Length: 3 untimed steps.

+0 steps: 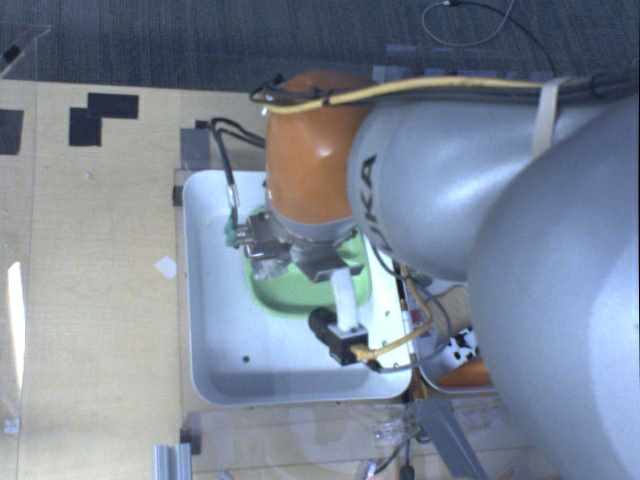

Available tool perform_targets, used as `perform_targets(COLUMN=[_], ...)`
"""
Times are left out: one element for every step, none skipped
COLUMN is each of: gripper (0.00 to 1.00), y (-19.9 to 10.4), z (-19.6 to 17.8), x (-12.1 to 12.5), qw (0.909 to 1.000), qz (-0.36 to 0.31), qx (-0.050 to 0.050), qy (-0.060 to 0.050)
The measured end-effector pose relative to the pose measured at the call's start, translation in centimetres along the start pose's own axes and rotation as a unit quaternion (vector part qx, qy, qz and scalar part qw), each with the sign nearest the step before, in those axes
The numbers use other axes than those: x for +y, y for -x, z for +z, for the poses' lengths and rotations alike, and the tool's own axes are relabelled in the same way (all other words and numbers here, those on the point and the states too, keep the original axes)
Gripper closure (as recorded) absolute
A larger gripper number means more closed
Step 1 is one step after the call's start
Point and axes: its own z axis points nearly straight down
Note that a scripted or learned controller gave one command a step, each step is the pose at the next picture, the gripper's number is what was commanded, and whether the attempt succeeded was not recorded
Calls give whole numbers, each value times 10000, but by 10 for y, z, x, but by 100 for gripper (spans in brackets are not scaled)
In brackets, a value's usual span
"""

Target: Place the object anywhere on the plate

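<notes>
Plate point(268, 293): a pale green one, lying flat in the left bin point(215, 368), toward that bin's middle and upper right. Most of it is covered by the arm point(480, 198); only a curved green edge shows at the lower left of the wrist, and another sliver shows to the wrist's right.

The arm comes in from the right and fills the right half of the frame. Its orange band point(310, 148) sits at the upper centre, and the metal gripper point(300, 260) below it points straight down over the plate. From this angle the wrist hides the underside, so I cannot tell whether the gripper is released or clenched, or whether it is grasping anything.

Which thing is the object to be placed cannot be told either. At the lower right, a small part of the right bin point(440, 383) shows under the arm, with an orange thing point(465, 373) and a black-and-white patterned thing point(462, 346) just above it, the two close together.

The bare floor of the left bin takes up its lower left, with one tiny dark speck point(246, 359) on it. The pale wooden tabletop point(90, 268) stretches to the left, carrying a small white scrap point(165, 266) near the bin and black tape marks point(100, 118) at the upper left.
</notes>
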Motion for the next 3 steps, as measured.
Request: perform_targets(gripper=[100,100,100], y=[9,-5,24], z=[60,21,-171], x=[8,-33,-38], qw=[9926,9988,9851], qz=[1216,-489,-1719], qx=[-4,1,-2], qy=[-17,2,36])
